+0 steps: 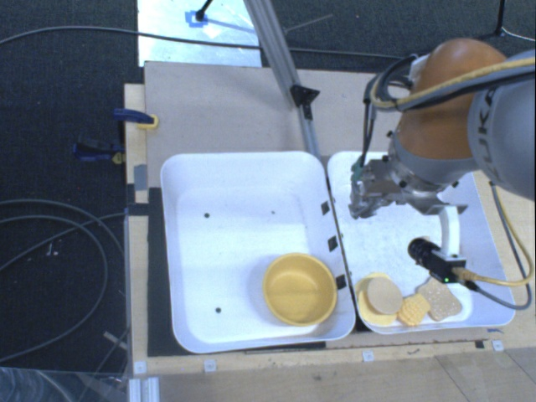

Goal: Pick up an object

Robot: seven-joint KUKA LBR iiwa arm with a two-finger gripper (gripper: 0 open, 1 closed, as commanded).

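Left bin point(226, 224), on the surface point(226, 107): one yellow bowl point(300, 287), upright, near the front right corner and close to the rim shared with the neighbouring bin.

Right bin point(381, 245): the claw point(365, 199) hangs over the back left part, just inside the shared rim. Open or closed: cannot tell from this angle. No object is seen in it.

Three small flat items sit in a row along the front edge of the right bin:
- disc point(383, 295), tan and round, at the front left corner, lying on something yellow I cannot identify
- waffle cracker point(412, 310), just right of the disc, touching it or nearly so
- pale cracker point(440, 300), next right and a little further from the front edge

Key relation: all three lie toward the front edge from the claw. The disc is nearest, almost straight ahead, with bare bin floor between. It is round, so no long axis governs the wrist angle.

Room: the disc is hemmed by the corner walls on two sides and by the waffle cracker on its right, so the open side faces the back. The bowl lies front-left across the shared rim — a longer move over that rim.

Judgement: the flat, crowded pieces risk a miss or a double grab. The bowl's wall looks the easier hold.
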